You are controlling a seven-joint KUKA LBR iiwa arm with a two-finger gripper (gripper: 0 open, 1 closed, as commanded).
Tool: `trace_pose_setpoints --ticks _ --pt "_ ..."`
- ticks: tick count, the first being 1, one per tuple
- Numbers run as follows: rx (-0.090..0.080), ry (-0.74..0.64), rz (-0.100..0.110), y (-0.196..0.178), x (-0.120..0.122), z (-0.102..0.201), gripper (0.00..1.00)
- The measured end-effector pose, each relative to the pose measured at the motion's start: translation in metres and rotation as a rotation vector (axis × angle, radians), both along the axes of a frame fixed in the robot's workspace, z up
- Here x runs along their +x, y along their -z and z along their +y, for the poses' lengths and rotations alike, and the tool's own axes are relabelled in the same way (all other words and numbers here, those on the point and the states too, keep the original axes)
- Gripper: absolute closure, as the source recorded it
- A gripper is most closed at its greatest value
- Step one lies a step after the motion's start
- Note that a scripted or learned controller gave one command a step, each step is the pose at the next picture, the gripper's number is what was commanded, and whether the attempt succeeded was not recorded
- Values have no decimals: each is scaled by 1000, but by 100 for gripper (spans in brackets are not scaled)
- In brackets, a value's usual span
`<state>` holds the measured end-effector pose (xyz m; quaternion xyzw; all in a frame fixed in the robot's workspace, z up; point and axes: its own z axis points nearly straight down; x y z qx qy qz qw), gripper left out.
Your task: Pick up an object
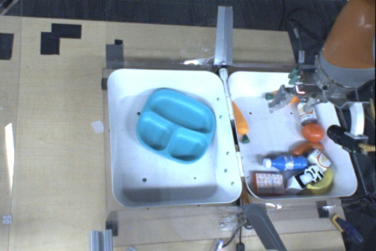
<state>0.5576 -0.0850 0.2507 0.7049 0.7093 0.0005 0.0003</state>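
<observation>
Two white bins side by side on the desk: left bin carrying a blue divided tray, right bin crowded along its near edge and far right corner. Gripper hovering near the far edge of the right bin; jaws' spread impossible to tell, nothing seen between them. Best aimed at an isolated target, probably the carrot lying along the left wall, or the small bottle just beside. Descend straight, centre over it, avoid the wall.

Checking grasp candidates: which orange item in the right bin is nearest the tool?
The small bottle with the orange cap, just below the tool. The orange ball lies further down; the carrot lies against the bin's left wall.
</observation>
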Motion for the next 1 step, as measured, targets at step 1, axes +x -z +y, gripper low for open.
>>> trace_pose_setpoints --ticks 1 --pt "0 -3 -3 -11 1 1 100"
